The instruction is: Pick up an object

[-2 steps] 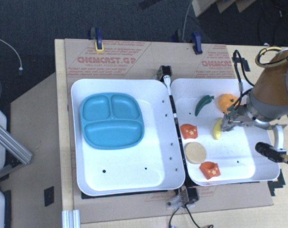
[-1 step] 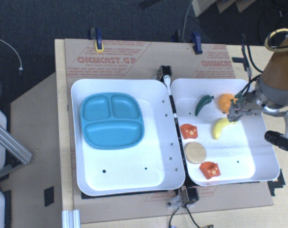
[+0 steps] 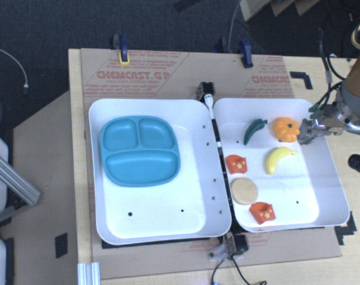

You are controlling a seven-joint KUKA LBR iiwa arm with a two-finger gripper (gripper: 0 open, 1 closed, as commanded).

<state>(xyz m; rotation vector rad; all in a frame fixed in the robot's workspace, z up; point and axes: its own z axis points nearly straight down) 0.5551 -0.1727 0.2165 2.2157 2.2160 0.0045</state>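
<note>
the left shallow white plastic bin (image 3: 109, 218) is occupied by a blue divided plastic plate (image 3: 141, 151), set toward 10 o'clock of its floor. the right shallow white plastic bin (image 3: 322, 200) holds, from left to right, a red toy block (image 3: 236, 164), a round tan disc (image 3: 245, 190), a second red toy block (image 3: 262, 212), a dark green toy pepper (image 3: 253, 130), a yellow toy banana (image 3: 278, 158) and a round orange toy fruit (image 3: 285, 129). the grey two-finger gripper (image 3: 306, 133) is located at 3 o'clock of the orange fruit, just beside it; contact cannot be confirmed. the fruit is judged the nearest candidate, lying toward 9 o'clock from the claw. nothing is seen held between the fingers, and whether the claw is released or clenched cannot be told.
</note>
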